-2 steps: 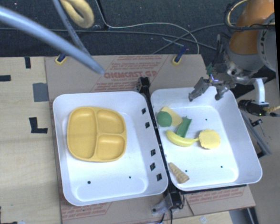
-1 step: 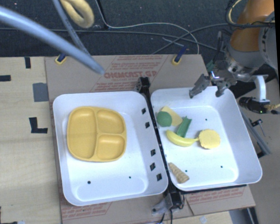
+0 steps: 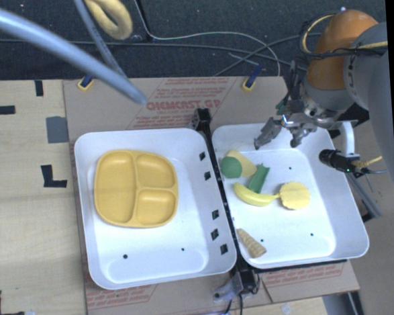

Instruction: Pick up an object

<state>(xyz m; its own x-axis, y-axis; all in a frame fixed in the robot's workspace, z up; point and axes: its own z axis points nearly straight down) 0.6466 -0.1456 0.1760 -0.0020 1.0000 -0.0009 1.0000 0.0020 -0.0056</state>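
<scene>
From the overhead camera I see my gripper [image 3: 279, 135] spread open and empty above the right bin's [image 3: 337, 234] far edge, and I'd judge the banana [image 3: 254, 196] mid-bin light, stiff and slick, best pinched across its middle.

One readable marking: red print on the brown cardboard sheet [image 3: 179, 97] under the two bins, just behind the left bin [image 3: 92, 194]. The large line appears to read "CHEMCAST GP". Smaller red lines above and below it are too blurred to read.
</scene>
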